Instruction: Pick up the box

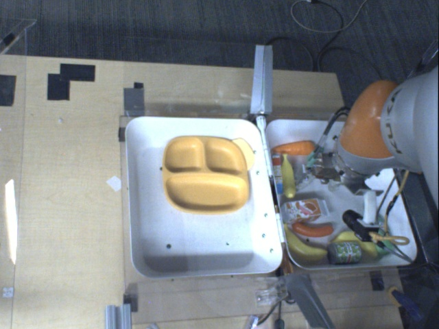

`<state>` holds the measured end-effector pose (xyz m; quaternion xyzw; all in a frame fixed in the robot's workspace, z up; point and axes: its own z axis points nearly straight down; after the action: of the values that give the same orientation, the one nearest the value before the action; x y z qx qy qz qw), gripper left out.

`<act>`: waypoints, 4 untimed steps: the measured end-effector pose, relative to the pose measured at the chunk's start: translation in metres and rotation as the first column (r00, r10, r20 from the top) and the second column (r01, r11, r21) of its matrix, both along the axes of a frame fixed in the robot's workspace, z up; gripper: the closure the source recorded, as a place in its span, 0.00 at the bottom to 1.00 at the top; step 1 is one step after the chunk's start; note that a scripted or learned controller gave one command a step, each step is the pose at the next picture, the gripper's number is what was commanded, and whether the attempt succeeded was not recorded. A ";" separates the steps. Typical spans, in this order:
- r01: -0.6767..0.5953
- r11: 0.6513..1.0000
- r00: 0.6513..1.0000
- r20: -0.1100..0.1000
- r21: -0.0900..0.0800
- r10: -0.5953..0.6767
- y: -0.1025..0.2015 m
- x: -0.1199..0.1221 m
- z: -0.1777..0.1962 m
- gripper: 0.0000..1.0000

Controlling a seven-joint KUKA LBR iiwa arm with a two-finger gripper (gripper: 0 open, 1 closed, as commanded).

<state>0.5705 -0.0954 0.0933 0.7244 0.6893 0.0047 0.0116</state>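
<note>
Box (304,210): small carton with red-and-white label, lying flat in right bin (409,218), between green-yellow banana (288,175) above and red sausage-like piece (312,229) below. Gripper (321,168) just above-right, over the clutter; grip state impossible to tell. Best approached straight down, clear of neighbours. Left bin (137,204) bearing yellow divided tray (204,173). Pale wooden bench (62,204); dark carpet (137,19) beyond.

A bulky grey arm (415,118) with a rounded orange band (367,125); thin dark cables (332,125) loop by the metal wrist.
</note>
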 end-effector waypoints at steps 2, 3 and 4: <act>0.215 0.977 0.977 0.004 0.013 -0.215 0.010 -0.022 0.010 1.00; 0.512 0.859 0.859 -0.021 0.013 -0.512 0.082 -0.049 0.092 1.00; 0.527 0.850 0.850 -0.019 0.013 -0.527 0.077 0.003 0.316 1.00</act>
<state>0.5732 -0.0183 0.4089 0.8857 0.4643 0.0023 0.0011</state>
